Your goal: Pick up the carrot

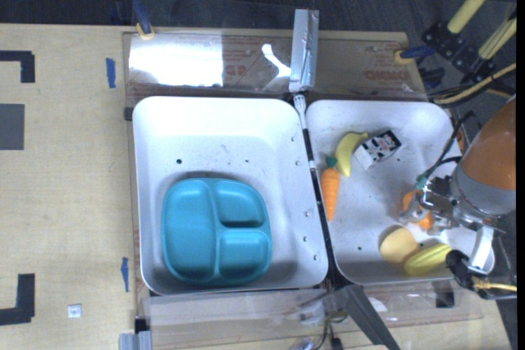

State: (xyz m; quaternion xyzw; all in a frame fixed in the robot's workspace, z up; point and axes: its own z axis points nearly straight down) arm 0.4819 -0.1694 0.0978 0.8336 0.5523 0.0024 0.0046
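Tool [425, 207] low beside smooth, tapered orange carrot [330, 189] in white bin [426, 117]

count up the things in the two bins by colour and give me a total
blue: 1, the divided plate
orange: 1, the carrot
yellow: 3, the banana, the lemon and a rounder yellowish fruit
black and white: 1, a small box
total: 6
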